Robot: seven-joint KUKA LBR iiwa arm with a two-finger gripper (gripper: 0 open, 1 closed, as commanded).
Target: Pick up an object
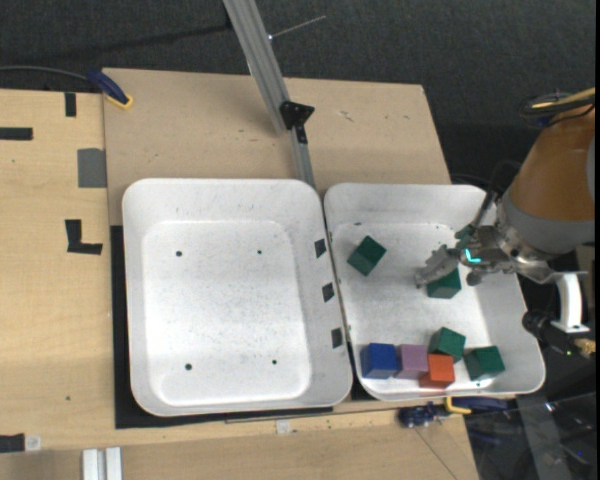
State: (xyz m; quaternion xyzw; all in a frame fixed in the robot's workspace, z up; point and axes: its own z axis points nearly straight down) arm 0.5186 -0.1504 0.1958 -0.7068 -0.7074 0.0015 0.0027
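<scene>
Approach step, by my judgement: gripper (442,266) hovers low in the right bin (400,200), just above a green block (444,286); I cannot tell its state. Next move calls for settling squarely over that block, then closing and lifting.

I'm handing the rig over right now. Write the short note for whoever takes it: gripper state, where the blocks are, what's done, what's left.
Gripper: low in the right bin, beside a green block; no block seen between its fingers.
Blocks: another green block mid-bin; blue, purple, orange and two green along the near edge.
Done: nothing lifted.
Left: grasp one block and raise it.
</scene>
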